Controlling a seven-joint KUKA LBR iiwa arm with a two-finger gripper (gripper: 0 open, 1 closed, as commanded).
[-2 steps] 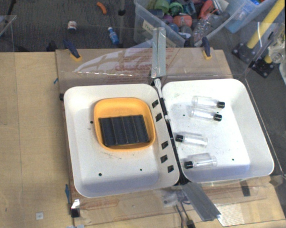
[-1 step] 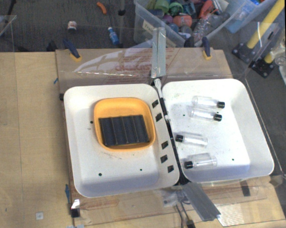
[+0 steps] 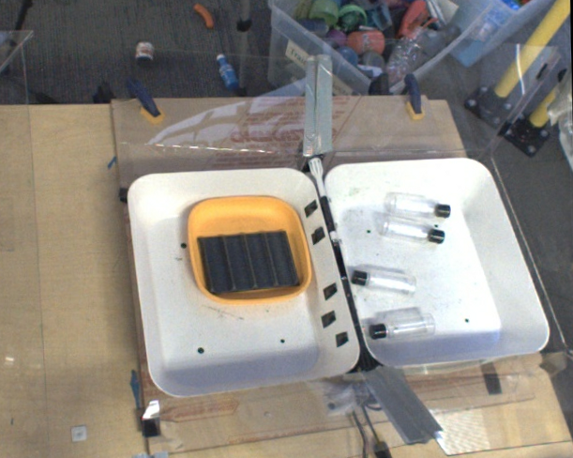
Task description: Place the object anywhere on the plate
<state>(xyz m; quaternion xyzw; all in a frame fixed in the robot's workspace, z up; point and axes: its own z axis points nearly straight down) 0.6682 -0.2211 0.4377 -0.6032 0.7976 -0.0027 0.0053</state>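
Where glare blurs, clear vials [image 3: 409, 257], orange plate [image 3: 249, 248]

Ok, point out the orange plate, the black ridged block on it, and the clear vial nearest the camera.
orange plate [image 3: 201, 220]: camera view, upper left rim.
black ridged block [image 3: 249, 262]: camera view, its middle.
clear vial [image 3: 402, 324]: camera view, its clear body.

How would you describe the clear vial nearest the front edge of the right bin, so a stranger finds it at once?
Start at the right white bin, which holds four clear vials with black caps. The one meant is the vial lying lowest in the view, near the bin's front wall. Unlike the two upper vials, its cap points toward the left bin.
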